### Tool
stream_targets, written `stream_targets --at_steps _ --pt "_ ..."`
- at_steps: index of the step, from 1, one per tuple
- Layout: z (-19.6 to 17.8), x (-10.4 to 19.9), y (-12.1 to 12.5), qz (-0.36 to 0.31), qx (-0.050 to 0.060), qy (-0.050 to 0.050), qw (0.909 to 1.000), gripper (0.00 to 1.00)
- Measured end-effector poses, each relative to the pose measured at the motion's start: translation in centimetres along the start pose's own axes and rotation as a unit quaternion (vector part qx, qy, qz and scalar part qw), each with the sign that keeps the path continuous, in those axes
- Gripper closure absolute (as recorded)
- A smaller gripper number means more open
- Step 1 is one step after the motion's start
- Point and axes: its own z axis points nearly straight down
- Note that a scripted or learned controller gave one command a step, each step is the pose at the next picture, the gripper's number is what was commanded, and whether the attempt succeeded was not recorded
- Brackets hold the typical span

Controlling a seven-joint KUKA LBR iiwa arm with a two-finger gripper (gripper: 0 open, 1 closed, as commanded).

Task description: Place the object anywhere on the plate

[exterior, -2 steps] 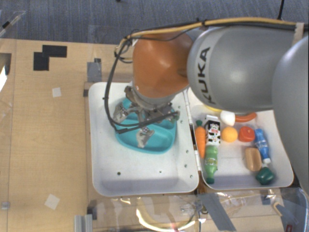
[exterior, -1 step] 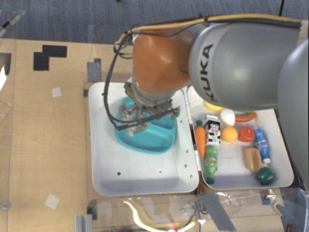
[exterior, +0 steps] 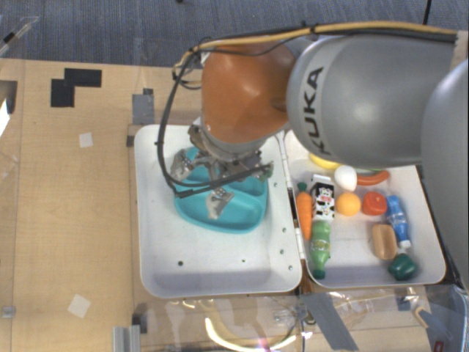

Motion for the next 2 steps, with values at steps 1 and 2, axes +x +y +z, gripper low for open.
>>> stream_targets --at_steps 1,2 --pt "-1.32 -0.36 0.06 -0.001 0.002 -0.006 1.0000 1.00" --pt "-1.28 -0.35 0.07 -0.002 0.002 -0.005 1.0000 0.00"
